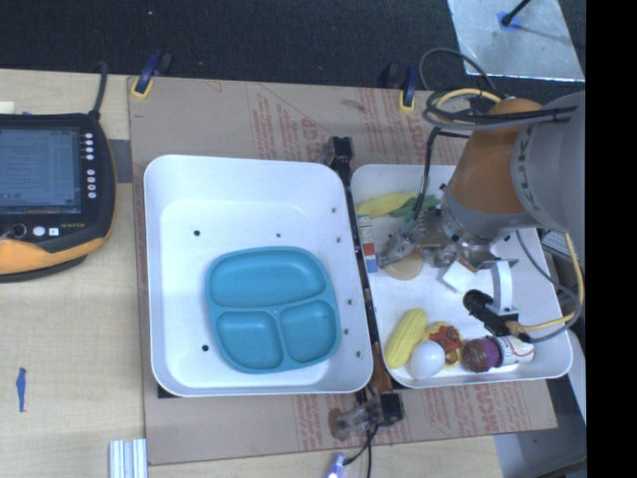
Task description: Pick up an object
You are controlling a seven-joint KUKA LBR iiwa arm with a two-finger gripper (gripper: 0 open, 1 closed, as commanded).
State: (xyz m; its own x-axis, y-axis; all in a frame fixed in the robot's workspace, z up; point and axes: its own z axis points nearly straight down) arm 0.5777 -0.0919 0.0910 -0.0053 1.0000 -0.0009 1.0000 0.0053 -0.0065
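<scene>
Although the gripper (423, 235) is lowered into the upper part of the right bin (552, 366), its hold cannot be judged, while the corn cob (405, 338) is seen below it, lying lengthwise toward the frame's bottom.

The pincer (418, 235) is mostly buried under the arm's wrist, so its tips can't be made out. The yellow-green toy (386, 204) is partly covered too.
</scene>
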